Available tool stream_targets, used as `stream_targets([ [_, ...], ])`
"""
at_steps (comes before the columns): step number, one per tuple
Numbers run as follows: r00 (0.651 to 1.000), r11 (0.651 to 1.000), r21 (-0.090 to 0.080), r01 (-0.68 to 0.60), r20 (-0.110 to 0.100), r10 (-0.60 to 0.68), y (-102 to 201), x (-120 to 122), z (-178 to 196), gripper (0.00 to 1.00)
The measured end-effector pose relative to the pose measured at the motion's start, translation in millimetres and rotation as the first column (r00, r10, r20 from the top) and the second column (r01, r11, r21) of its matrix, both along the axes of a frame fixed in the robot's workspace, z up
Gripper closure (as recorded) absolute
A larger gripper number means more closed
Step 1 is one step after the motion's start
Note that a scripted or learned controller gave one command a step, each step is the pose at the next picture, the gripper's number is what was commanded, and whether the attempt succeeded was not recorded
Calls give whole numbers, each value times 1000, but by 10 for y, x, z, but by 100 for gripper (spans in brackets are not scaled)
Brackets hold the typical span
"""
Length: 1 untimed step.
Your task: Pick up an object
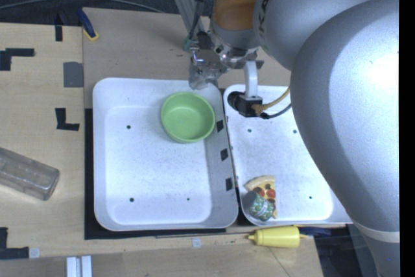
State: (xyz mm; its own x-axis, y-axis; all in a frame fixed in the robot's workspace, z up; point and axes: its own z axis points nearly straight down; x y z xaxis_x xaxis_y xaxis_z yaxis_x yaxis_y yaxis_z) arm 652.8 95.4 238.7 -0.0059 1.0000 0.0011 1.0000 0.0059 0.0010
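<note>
A green bowl [187, 117] sits upright in the left bin [123, 159], near its far right corner. My gripper [202, 79] hangs just above the bowl's far rim, at the back edge of the left bin. In the right bin [292, 165] a pizza-slice toy [261, 186] lies at the near left corner with a small dark green and patterned object [260, 207] right beside it.
A yellow bottle-shaped object [280, 237] lies on the bench just in front of the right bin. A clear plastic container [26, 173] lies on the bench at the far left. The arm's large grey body covers the view's right side.
</note>
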Motion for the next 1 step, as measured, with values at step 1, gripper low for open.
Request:
stream_targets([
  [1,1000,1000,-3,4,-3,-4,-30,-10,-3,0],
])
